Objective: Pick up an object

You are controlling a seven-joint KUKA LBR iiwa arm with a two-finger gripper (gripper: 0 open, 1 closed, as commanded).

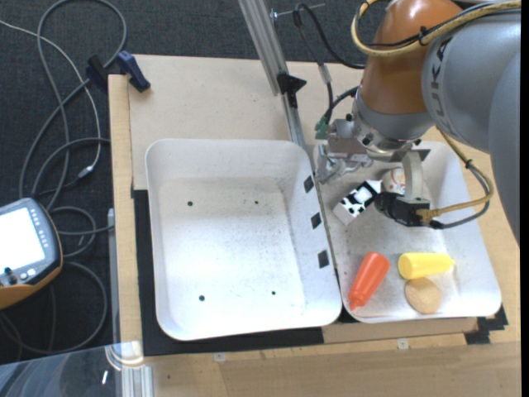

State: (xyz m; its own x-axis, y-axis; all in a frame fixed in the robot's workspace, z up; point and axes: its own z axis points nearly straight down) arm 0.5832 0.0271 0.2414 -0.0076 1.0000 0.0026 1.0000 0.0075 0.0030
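Dark carpet floor [207, 15] is surrounding the bench [207, 98], a pale wooden top with a light edge strip. Grey cables [58, 73] are looping over the floor at left, one running to a blue-black clamp [124, 69] sitting at the bench's back-left corner. A handheld pendant [25, 251] with a lit screen is lying at the left edge. A metal pole [260, 35] is slanting up from the bench's middle. Black sheet [149, 304] is showing under the bins. Light is even.

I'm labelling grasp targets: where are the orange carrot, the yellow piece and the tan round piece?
orange carrot [368, 278], camera view, middle of its body.
yellow piece [425, 264], camera view, centre of its top.
tan round piece [424, 296], camera view, centre of its face.
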